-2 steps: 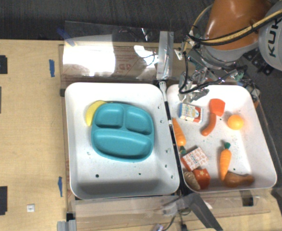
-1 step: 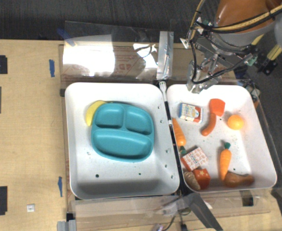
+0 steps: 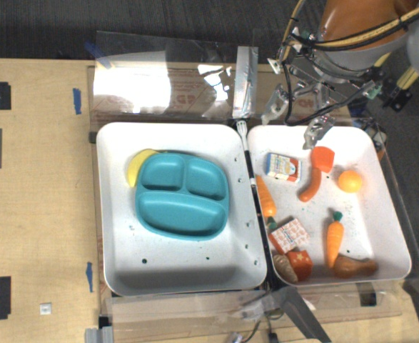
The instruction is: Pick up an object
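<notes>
End effector point(image 3: 316, 131) sits over the far rim of the right bin point(image 3: 391, 191), metal fingers pointing down; whether they are open or closed cannot be told from here, and nothing shows between them.

Nearest object: an orange bent sausage-like toy point(image 3: 316, 174), just below the end effector, apparently apart from it. Its long axis runs from the end effector toward the near-left, curving at the lower end.

Just left of it lies a small carton point(image 3: 282, 166); to its right an orange ball point(image 3: 350, 181), near but apart. Farther off: two toy carrots point(image 3: 335, 239), point(image 3: 266, 199) and a small red-and-white box point(image 3: 289, 235).

Open floor on both sides of the sausage toy; the far bin wall crowds the end effector's side.

Left bin point(image 3: 116, 213) holds a teal divided tray point(image 3: 183, 195), well away.
</notes>
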Tool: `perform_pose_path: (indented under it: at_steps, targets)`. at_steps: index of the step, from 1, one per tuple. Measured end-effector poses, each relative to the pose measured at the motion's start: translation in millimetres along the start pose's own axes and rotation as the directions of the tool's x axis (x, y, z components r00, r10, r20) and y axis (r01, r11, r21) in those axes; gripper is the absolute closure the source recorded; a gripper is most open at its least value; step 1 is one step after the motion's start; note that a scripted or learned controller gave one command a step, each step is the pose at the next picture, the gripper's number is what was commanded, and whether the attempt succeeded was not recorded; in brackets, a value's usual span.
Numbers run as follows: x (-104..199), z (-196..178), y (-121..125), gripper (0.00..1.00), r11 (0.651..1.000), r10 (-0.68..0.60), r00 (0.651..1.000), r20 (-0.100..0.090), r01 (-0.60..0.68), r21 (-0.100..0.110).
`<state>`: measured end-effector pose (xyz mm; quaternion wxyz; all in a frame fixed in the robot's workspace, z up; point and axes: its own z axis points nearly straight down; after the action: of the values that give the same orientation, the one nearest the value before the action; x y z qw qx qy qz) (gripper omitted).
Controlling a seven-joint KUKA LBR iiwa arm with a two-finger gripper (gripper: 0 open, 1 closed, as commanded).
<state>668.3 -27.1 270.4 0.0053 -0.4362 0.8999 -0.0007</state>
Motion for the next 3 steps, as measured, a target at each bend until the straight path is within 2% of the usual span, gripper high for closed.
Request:
perform_pose_path:
  at_steps: [1, 2, 3]
  targets:
    - [94.7, 86.4, 40.8, 0.0, 1.0, 0.015, 1.0, -0.008, -0.015, -0.008]
    - [130.7, 167.3, 23.0, 0.0, 0.997, -0.071, 0.997, -0.006, 0.071, -0.01]
    - [199.3, 177.8, 77.9, 0.0, 0.999, -0.043, 0.999, 0.003, 0.043, 0.011]
